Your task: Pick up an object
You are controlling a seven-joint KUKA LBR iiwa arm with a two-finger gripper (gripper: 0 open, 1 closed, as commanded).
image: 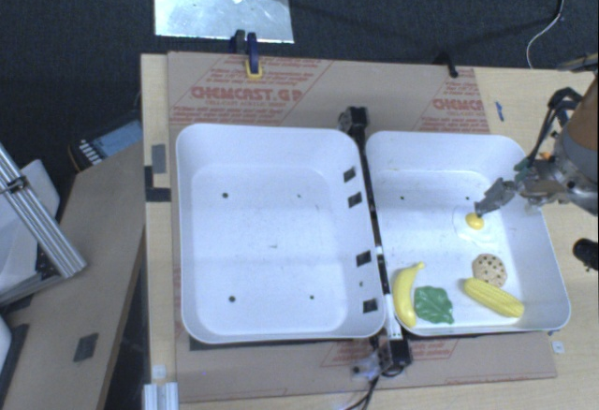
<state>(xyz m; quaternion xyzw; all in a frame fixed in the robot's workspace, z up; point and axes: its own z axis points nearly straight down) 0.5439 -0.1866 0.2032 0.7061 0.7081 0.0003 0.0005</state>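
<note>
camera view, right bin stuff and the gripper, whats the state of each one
gripper: low in the right bin, just above the small yellow piece
small yellow piece: on the bin floor, right under the gripper tip
cookie: lying flat, free
corn: on its side near the front wall
banana: lying by the divider, touching the green leaf
green leaf: flat on the floor
</note>
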